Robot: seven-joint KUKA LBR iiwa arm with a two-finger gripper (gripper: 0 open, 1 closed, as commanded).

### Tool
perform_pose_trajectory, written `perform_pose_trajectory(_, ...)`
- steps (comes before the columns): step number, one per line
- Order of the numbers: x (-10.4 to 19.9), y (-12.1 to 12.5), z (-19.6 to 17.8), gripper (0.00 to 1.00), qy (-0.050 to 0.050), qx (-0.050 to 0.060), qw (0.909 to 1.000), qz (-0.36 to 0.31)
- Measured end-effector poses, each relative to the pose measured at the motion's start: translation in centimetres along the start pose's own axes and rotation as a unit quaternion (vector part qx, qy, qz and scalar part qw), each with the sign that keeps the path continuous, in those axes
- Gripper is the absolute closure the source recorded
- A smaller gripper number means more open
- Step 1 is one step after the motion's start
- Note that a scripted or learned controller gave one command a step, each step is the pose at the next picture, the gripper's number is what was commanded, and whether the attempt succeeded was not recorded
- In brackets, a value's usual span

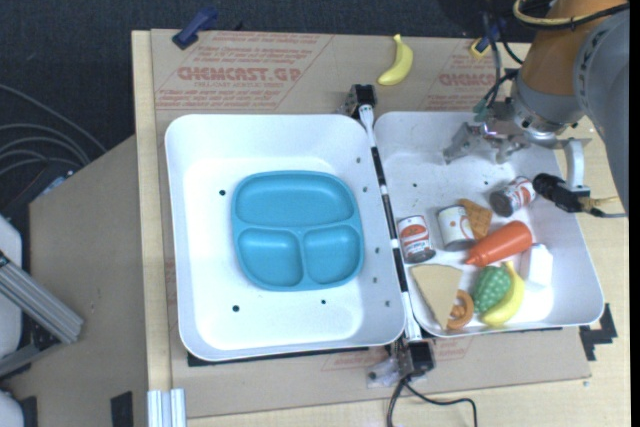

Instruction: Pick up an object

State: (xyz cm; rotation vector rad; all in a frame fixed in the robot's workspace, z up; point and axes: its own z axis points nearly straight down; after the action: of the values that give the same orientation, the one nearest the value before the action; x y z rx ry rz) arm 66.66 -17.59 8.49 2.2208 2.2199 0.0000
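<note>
A grey robot arm [570,55] with an orange band above its wrist reaches in from the right over a brown cardboard-covered table [290,65] that carries two shallow white plastic bins side by side. Its two-finger gripper [480,143] hangs over the far part of the right bin [575,260], above bare white floor; its grey metal fingers [458,147] look spread, with nothing seen between them, though the slanted view makes this hard to judge. The objects to be picked lie clustered in the near half of the right bin, well apart from the gripper: a small red-and-white labelled can [416,237] beside the divider, a silver tin can [455,226] just to its right, a dark cylindrical can with a red label [514,196] farther back, and an orange plastic carrot [500,243] lying across the middle. Nearer the front edge sit a tan wedge-shaped toy slice [435,285], a green textured toy vegetable [490,287], a yellow plastic banana [508,303] and a brown pretzel-shaped toy [461,309]. The left bin [200,295] holds a light blue three-compartment plastic plate [296,229]. A second yellow toy banana [397,63] rests on the table beyond the bins, and a blue clip-like item [194,28] lies at the table's far left corner.
</note>
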Motion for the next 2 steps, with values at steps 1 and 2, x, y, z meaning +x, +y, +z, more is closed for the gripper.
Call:
perform_pose_trajectory(1, 1.0, 0.0, 0.0, 0.00, 0.001, 0.001, 1.0000, -0.001)
perform_pose_trajectory(2, 2.3, 0.0, 0.0, 0.00, 0.001, 0.001, 1.0000, -0.001)
